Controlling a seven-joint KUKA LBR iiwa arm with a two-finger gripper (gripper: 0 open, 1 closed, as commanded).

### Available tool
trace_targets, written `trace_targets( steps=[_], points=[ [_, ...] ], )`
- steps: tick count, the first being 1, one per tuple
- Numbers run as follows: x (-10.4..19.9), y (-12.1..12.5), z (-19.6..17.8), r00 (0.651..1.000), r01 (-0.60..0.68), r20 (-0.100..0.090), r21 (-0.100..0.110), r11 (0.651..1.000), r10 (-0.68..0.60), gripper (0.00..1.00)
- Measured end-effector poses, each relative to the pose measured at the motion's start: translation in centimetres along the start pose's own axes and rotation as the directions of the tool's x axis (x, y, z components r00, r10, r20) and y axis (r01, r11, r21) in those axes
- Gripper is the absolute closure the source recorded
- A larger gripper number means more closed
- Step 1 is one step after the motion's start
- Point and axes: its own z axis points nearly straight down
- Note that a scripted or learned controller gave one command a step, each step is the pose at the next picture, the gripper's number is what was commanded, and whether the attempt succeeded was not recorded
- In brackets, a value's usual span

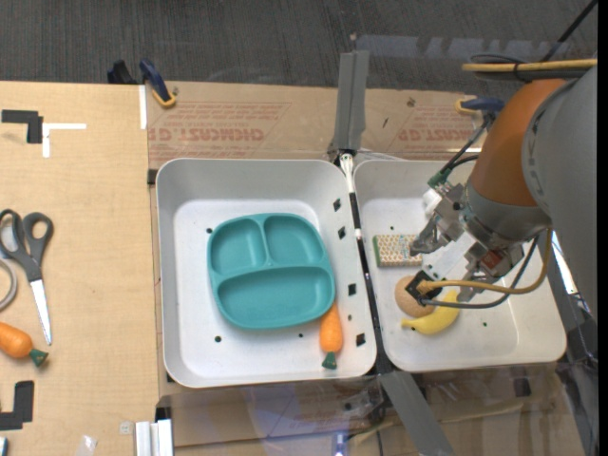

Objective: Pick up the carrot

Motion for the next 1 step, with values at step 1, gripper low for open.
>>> trace_targets(
  steps=[1],
  points=[
    [1.81,-5.16,2.26,0.987,-0.157,-0.018,-0.004,0.988,0.157,0.00]
  ],
)
